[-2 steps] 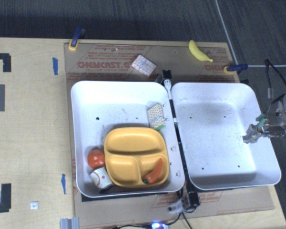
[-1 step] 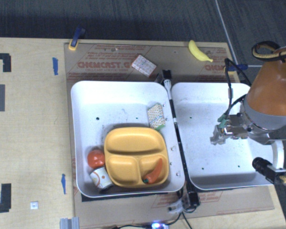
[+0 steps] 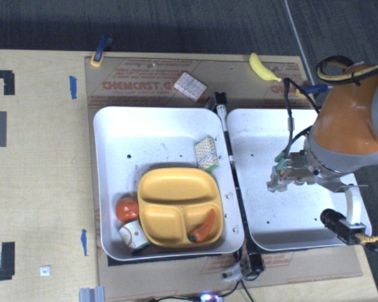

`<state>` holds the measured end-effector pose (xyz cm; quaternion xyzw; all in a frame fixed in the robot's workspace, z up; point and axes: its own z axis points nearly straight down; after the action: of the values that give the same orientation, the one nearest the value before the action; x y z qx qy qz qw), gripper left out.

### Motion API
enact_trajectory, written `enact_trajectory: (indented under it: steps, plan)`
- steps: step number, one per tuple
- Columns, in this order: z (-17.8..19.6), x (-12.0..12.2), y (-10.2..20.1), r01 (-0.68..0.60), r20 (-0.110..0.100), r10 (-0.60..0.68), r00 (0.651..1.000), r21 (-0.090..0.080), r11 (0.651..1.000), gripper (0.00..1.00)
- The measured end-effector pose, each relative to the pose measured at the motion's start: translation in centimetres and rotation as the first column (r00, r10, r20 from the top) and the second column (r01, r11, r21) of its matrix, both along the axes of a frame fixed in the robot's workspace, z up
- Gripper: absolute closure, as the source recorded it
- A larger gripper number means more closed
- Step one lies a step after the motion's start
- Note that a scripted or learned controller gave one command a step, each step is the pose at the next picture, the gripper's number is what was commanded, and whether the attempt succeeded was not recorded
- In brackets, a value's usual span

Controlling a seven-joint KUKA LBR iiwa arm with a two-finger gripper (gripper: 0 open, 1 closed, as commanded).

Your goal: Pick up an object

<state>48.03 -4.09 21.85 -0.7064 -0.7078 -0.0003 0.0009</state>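
At the right of the frame, the grey arm with its orange band (image 3: pixel 349 124) reaches in over the right-hand shallow white plastic bin (image 3: pixel 264 225). Its jaws hang above the middle of that bin's floor, a little toward the bin's left side. Whether they are wide or narrow cannot be told from this slant, and neither can whether they touch the floor.

The things to pick lie in the left-hand shallow white plastic bin (image 3: pixel 145 137), well apart from the jaws. A yellow plastic plate with three compartments (image 3: pixel 176 197) fills the lower middle of this bin. An orange-red carrot-shaped piece (image 3: pixel 203 227) lies tilted in its lower right compartment. Just beside the plate's left edge sits a red-orange round ball (image 3: pixel 126 208). Below the ball, a small white cylinder with orange marks (image 3: pixel 133 234) lies on its side, near the bin's lower left corner. A small pale packet with a fine pattern (image 3: pixel 206 151) rests just above the plate's upper right corner, close to the bin's right wall.

Both bins stand on a brown printed cardboard sheet (image 3: pixel 138 83) on the pale wooden surface (image 3: pixel 38 168). On the cardboard above the bins lie two more things — a small patterned square packet (image 3: pixel 189 85) at upper centre and a yellow banana (image 3: pixel 263 68) toward the upper right. A blue clamp (image 3: pixel 101 49) grips the sheet's upper left corner.
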Motion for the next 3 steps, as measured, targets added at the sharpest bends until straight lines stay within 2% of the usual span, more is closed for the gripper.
enact_trajectory:
  steps: [1,2,3]
  plan:
    - [-0.6,0.0,1.0,0.001,0.0,-0.001,1.0,0.0,1.0,1.0]
    - [-2.5,-0.1,-6.0,0.003,-0.001,-0.003,1.0,-0.001,1.0,1.0]
    - [-3.4,4.6,-0.2,0.001,0.002,-0.001,1.0,-0.002,1.0,1.0]
